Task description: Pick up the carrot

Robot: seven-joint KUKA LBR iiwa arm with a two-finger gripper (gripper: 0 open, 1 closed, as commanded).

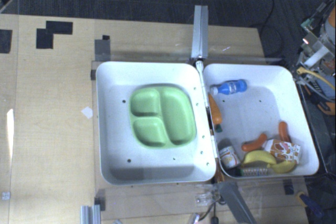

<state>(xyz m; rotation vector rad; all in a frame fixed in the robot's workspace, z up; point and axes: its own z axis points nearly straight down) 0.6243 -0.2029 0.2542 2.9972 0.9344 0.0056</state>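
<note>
The carrot (214,110) — orange, slim, with a dark green stub at its near end — is seen lying flat in the right-hand bin (294,86). It is laid lengthwise along the bin's left wall, just beside the divide between the two bins, untouched — pointed end towards the far side.

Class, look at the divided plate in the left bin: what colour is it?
Light green. The divided plate shows best in the camera view, from above.
</note>
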